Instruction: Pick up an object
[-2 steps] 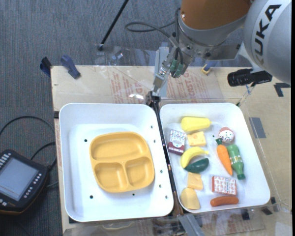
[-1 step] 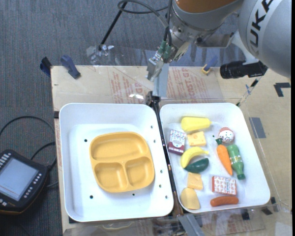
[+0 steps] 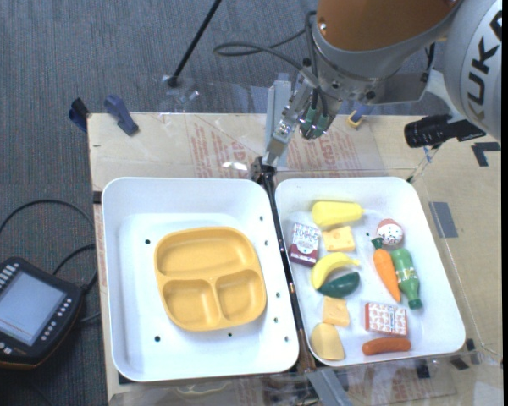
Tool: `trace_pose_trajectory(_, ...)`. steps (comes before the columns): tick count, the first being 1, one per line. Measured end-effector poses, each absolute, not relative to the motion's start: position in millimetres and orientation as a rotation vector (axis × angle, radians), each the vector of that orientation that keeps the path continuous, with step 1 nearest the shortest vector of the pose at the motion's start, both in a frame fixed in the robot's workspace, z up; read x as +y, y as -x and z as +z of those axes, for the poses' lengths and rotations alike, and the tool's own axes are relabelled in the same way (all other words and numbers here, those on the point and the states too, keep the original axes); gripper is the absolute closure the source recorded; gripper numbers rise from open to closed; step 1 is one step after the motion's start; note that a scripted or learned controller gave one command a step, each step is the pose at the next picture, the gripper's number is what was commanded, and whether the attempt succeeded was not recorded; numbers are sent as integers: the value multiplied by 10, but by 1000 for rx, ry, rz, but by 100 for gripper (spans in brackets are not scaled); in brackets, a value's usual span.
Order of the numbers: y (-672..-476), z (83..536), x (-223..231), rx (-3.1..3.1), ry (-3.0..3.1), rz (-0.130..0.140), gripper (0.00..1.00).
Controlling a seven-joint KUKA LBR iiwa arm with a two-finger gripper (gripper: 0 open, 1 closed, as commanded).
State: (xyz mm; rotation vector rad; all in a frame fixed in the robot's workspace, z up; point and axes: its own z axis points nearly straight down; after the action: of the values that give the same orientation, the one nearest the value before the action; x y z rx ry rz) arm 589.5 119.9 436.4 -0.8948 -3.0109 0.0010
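Overhead, the hand (image 3: pixel 309 121) is hovering above the bins' far edge, its state impossible to tell. Toy foods are lying in the right bin (image 3: pixel 432 227); next, descending onto the carrot (image 3: pixel 388 276) seems called for.

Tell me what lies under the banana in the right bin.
The banana rests on a dark green vegetable, overlapping its upper edge. The covered part of the vegetable and the bin floor beneath are hidden.
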Motion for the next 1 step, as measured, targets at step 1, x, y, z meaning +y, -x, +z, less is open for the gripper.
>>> trace_pose_trajectory(1, -5786, 4362, 1354, -3111, 432, -1, 100)
